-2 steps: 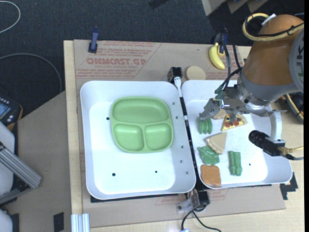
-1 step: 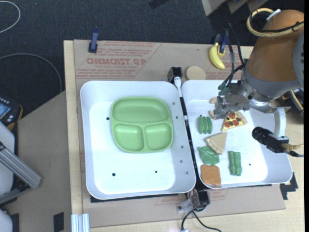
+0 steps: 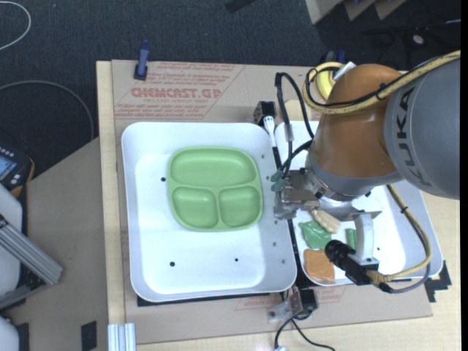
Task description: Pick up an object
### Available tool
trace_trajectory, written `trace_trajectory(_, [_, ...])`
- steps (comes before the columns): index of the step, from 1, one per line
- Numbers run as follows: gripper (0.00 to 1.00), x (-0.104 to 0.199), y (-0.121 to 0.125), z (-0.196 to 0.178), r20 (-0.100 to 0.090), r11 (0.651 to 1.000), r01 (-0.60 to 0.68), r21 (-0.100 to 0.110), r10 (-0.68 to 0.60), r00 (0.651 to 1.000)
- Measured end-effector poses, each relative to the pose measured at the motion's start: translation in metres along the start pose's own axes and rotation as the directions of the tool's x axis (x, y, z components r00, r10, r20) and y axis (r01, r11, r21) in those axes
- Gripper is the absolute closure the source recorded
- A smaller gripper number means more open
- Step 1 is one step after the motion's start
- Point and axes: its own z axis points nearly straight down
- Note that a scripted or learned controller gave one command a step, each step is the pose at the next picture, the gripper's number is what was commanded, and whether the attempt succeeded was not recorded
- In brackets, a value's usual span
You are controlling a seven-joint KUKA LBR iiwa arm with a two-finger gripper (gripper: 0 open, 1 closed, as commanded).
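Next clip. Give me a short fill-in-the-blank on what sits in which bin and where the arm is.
1. The divided plate in the left bin is ____ in colour.
2. That plate has ____ compartments.
3. The arm is over the ____ bin.
4. The flat piece at the right bin's near edge, beside the small green item, is ____ in colour.

Missing words: green; three; right; orange

Even bright light, soft shadows, slightly blurry
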Motion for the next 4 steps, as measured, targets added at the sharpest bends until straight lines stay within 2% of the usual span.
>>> trace_trajectory(1, [1.00, -0.011, 0.040, 0.047, 0.003, 1.000, -0.011, -0.005, 0.011, 1.000])
trace_trajectory(2, [1.00, 0.092, 0.011, -0.120, -0.003, 1.000, 0.002, -0.025, -0.002, 1.000])
trace_trajectory(3, [1.00, 0.086, 0.100, -0.049, 0.005, 1.000, -0.012, -0.014, 0.012, 1.000])
trace_trajectory(4, [1.00, 0.104, 0.051, -0.130, 0.001, 1.000, -0.006, -0.015, 0.006, 1.000])
